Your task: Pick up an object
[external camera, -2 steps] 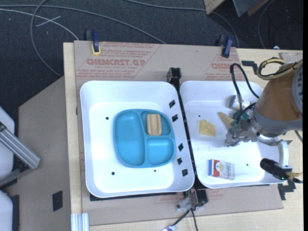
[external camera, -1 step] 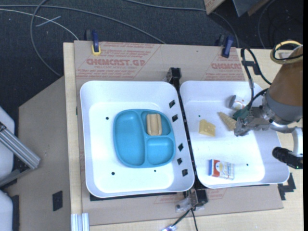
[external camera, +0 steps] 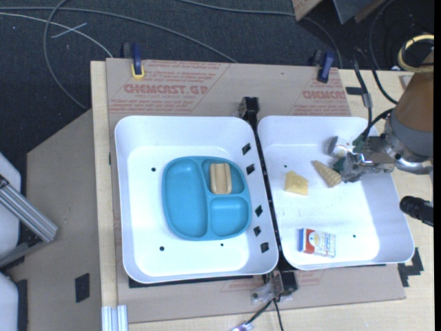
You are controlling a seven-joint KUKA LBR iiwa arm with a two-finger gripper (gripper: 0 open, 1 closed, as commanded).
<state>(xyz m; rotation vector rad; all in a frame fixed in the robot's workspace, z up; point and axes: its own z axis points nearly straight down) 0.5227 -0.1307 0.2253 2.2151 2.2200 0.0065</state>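
Arm (external camera: 413, 119) reaches in from the right, over the right bin (external camera: 386, 243). Gripper (external camera: 342, 161) sits low in that bin's upper half, fingers pointing left. From where I stand I cannot tell whether the jaws are spread or pressed together; the metal parts blur into one another.

A tan wedge-shaped piece (external camera: 326, 172) lies right at the fingertips, touching or nearly touching them on the lower left side. Whether it sits between the fingers cannot be made out. It rests on the bin floor, narrow end toward upper left.

A pale yellow block (external camera: 297, 183) lies near the wedge, to its left, apart from the gripper, nearer the wall shared by the two bins.

A small flat packet (external camera: 316, 242), white with red and blue print, lies close to the right bin's front edge, well apart from the gripper.

Left bin (external camera: 138, 150) holds a blue divided plate (external camera: 186, 198), roughly centred. Plate has one long compartment on the left and two smaller ones on the right. A tan oblong object (external camera: 220, 178) lies in the upper right compartment, lengthwise front to back. The other two compartments hold nothing I can see.

Both bins sit side by side on a brown board (external camera: 172, 88) with red lettering. Blue clamps (external camera: 137, 66) at the board's far edge. Black clips along the seam between the bins.
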